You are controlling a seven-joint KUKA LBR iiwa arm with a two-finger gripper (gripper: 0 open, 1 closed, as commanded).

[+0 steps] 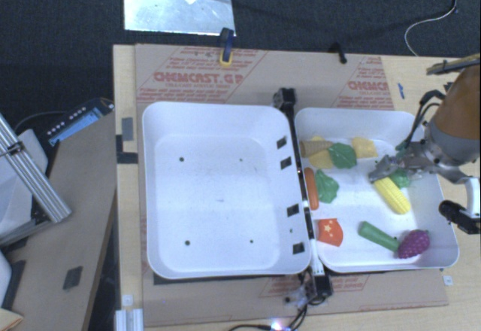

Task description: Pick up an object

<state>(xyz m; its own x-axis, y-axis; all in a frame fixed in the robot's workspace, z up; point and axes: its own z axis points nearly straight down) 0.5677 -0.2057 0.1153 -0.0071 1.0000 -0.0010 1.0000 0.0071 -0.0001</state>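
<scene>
2 bins sit side by side on the tabletop (188, 66). The left bin (218, 186) lies beside the right bin (421, 126), which holds the toy food: a corn cob (393, 195) near its right wall, a grape bunch (412, 243) in front of that, a carrot (310, 187) along its left wall. The pincer (385, 168) hangs just behind the corn cob.

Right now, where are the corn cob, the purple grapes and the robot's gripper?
corn cob (394, 195): camera view, middle of the yellow cob.
purple grapes (413, 243): camera view, centre of the bunch.
gripper (383, 168): camera view, at its fingertips.
</scene>
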